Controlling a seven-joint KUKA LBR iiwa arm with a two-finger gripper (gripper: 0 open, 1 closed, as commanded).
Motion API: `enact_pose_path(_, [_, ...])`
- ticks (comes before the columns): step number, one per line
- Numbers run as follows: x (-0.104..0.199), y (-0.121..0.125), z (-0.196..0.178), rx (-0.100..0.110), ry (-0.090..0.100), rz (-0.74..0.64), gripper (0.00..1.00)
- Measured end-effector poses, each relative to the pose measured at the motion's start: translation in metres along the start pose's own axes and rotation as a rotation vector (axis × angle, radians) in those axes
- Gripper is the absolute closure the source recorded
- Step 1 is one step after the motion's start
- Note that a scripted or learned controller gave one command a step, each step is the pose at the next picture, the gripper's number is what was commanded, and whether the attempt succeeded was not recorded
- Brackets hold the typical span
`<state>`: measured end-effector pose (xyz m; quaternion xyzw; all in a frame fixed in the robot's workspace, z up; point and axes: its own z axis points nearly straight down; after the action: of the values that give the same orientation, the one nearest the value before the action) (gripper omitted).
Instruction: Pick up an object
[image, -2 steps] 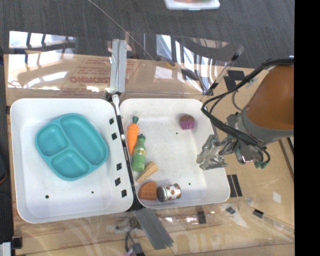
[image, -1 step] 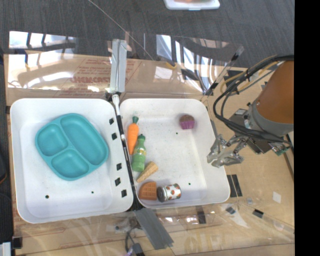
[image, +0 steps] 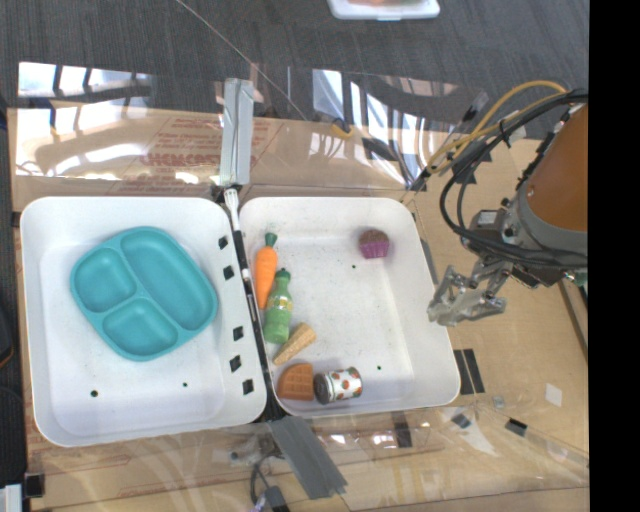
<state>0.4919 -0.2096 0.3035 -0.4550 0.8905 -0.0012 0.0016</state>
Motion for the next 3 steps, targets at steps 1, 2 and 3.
enact_pose_path(1, [-0.005,0.023,0.063,-0.007,0.001,-0.238,1.0])
enact_pose_path(2, [0.009,0.011,0.014,-0.001,0.0,-0.582,1.0])
enact_pose_path(3, [0.007,0.01,0.005,-0.002,-0.002,-0.935,1.0])
